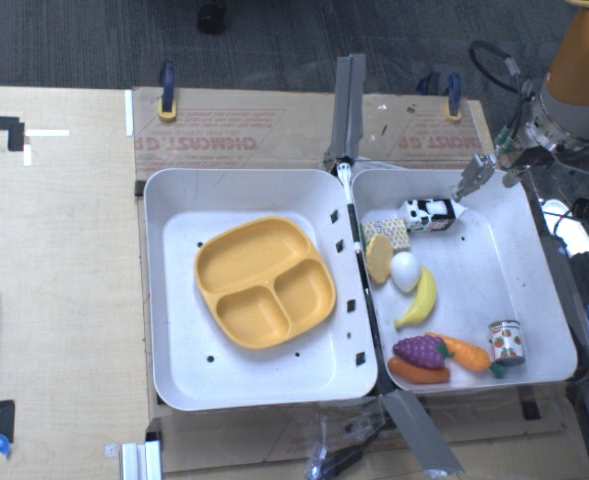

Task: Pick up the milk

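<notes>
A: Starting nearest us, what are we seeing in the right bin (534, 268)?

B: Along its near edge we are looking at a purple grape bunch (419, 349) lying on a red pepper (414, 371), an orange carrot (464, 354) just beside them, and a small printed can (506, 342) standing at about four o'clock in the bin.

A: And farther in?

B: We are finding a banana (419, 301) near the middle, a white egg (404, 270) touching its far end, and a tan cracker (386, 234) at ten o'clock. The milk (429, 214), a black-and-white cow-patterned carton, is lying on its side toward twelve o'clock, near the far wall.

A: The left bin (174, 298)?

B: It is carrying a yellow divided plate (264, 281).

A: The end effector (471, 180)?

B: It is hanging over the right bin's far rim at one o'clock, just beside the milk and apart from it. We cannot tell how its fingers are standing.
</notes>
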### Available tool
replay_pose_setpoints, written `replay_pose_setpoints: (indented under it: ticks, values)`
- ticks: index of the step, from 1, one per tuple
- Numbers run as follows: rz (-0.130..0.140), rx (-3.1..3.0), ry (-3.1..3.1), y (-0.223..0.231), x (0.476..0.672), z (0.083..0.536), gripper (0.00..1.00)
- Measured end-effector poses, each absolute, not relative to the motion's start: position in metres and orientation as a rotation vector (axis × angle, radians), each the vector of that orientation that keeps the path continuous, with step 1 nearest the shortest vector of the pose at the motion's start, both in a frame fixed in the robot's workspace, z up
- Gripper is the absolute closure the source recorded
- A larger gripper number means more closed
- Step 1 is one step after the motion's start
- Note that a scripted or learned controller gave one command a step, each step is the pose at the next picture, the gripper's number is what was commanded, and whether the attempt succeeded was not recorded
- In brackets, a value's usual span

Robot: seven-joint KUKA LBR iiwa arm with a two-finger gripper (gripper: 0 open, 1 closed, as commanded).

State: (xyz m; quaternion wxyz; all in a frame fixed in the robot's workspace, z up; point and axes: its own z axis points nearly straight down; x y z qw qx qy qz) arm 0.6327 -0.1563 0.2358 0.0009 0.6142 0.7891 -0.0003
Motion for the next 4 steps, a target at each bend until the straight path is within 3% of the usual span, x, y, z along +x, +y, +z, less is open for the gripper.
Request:
replay_pose_setpoints:
  ticks: [1,2,4]
  values:
    - [0.012,1.898,2.480,-0.112,0.660,0.121,0.00]
    - [0.031,1.815,2.507,-0.116,0.649,0.113,0.00]
    - [0.010,1.577,2.664,-0.115,0.648,0.112,0.00]
